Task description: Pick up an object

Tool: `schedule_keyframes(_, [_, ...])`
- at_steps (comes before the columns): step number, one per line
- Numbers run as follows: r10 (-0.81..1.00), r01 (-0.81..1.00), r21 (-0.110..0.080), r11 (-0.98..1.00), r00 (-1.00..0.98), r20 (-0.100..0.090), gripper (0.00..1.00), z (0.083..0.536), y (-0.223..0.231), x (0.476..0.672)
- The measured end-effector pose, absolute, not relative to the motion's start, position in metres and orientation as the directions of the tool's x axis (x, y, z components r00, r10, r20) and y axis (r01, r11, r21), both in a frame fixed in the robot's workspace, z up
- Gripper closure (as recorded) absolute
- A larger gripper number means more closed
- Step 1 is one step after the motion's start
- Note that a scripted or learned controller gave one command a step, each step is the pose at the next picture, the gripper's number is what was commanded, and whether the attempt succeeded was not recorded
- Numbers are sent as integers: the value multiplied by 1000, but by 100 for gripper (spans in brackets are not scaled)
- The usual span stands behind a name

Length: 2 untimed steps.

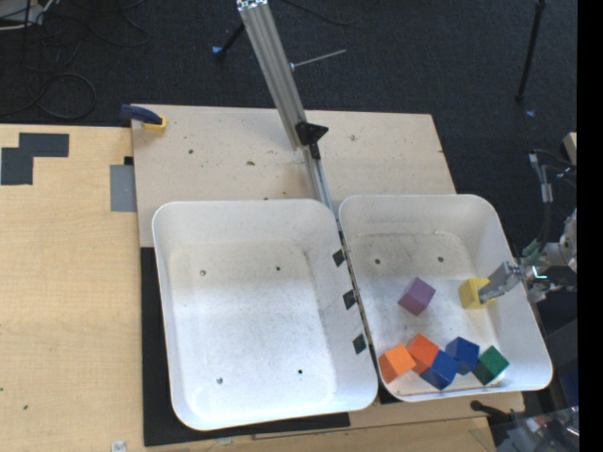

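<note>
- The yellow cube [472, 293] sits in the right bin [415, 217], near its right wall, apart from the other blocks. The tool [497, 285] reaches in from the right and touches or overlaps the cube's right side.
- Whether the tool is open, closed, or gripping the cube I cannot tell; its tip is small and blurred against the cube.
- Judging by looks, the cube is a small, rigid, light block with flat faces and clean edges. It should not deform or break, though smooth faces could slip under a weak pinch.
- The best hold is likely across two opposite flat faces, squarely, near the middle; a corner grip would probably twist it out.
- It stands free on every side but the one toward the tool, so there seems to be room to close on it.
- A purple cube [416, 296] lies just to the left, also alone.
- Toward the near wall, an orange block [397, 362], a second orange block [423, 350], two blue cubes [451, 362] and a green cube [492, 363] crowd together, touching.
- The left bin [184, 229] stands beside the right one on the desk [226, 153].
- No brand, label or writing can be read anywhere.
</note>
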<state>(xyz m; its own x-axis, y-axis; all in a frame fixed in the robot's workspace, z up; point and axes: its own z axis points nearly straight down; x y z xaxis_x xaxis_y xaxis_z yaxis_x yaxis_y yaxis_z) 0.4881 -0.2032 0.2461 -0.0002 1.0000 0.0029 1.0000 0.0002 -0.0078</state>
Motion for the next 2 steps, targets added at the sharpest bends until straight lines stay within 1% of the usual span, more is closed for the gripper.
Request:
schedule_keyframes(1, [1000, 1000, -4, -1, 1, 2, 0, 248, -204, 489])
schedule_keyframes(2, [1000, 1000, -9, 0, 0, 4, 0, 185, -197, 490])
